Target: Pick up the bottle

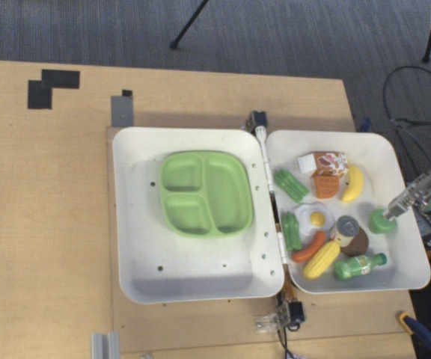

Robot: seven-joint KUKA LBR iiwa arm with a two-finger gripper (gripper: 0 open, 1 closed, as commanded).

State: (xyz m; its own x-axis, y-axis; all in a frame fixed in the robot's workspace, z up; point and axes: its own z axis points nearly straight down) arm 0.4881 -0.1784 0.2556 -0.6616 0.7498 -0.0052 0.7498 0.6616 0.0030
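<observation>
The bottle [359, 265] is green with a pale label and lies on its side near the front right corner of the right bin [402, 279], cap pointing right. My gripper [395, 210] reaches in over the bin's right rim, farther back than the bottle and a little to its right. Its tip rests at a small round green object [381, 223]. Nothing shows between the gripper and the bottle; they are apart.
Packed around the bottle are a corn cob [321, 259], a brown and grey piece [350, 235], a red sausage [307, 248], a fried egg [314, 218], a banana [352, 185], a carton [327, 173] and green vegetables [290, 185]. The left bin [137, 275] holds a green divided plate [204, 193].
</observation>
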